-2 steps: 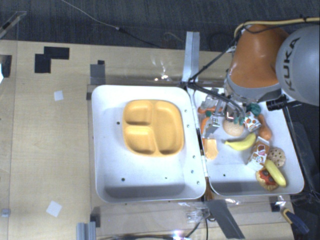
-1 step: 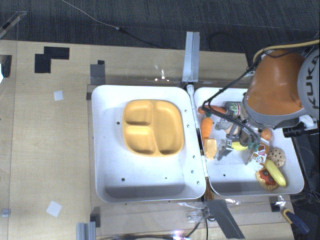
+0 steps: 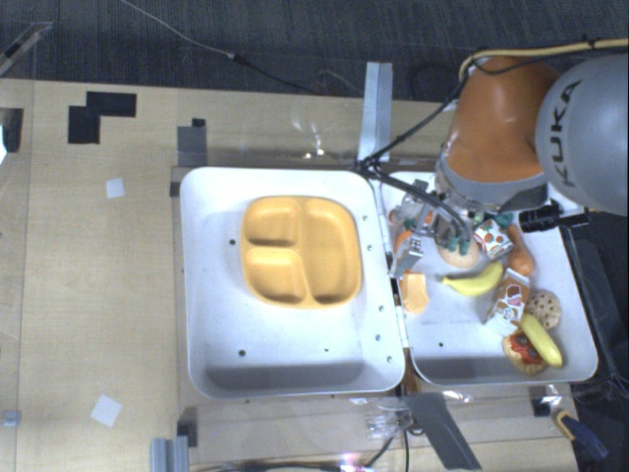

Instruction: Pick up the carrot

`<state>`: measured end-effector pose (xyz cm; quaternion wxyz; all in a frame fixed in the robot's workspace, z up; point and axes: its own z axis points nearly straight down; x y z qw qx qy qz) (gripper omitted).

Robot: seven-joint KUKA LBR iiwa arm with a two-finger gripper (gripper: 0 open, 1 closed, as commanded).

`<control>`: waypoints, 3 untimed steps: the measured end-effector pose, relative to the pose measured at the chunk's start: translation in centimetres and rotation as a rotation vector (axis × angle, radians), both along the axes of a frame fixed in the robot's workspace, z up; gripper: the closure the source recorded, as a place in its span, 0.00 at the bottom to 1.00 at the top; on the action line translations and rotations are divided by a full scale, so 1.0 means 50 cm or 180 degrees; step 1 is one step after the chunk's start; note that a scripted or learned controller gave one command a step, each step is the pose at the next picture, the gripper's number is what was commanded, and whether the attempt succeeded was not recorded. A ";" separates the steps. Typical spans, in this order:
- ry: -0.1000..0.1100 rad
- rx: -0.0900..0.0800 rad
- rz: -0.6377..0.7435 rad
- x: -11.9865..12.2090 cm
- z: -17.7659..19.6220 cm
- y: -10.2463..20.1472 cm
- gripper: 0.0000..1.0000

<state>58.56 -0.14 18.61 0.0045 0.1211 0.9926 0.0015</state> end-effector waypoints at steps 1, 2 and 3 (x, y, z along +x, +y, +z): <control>0.0007 -0.0005 -0.0011 -0.143 -0.001 -0.040 0.00; 0.0009 -0.0001 -0.0070 -0.195 -0.002 0.000 0.00; 0.0001 -0.0003 -0.0838 -0.193 0.000 -0.155 0.00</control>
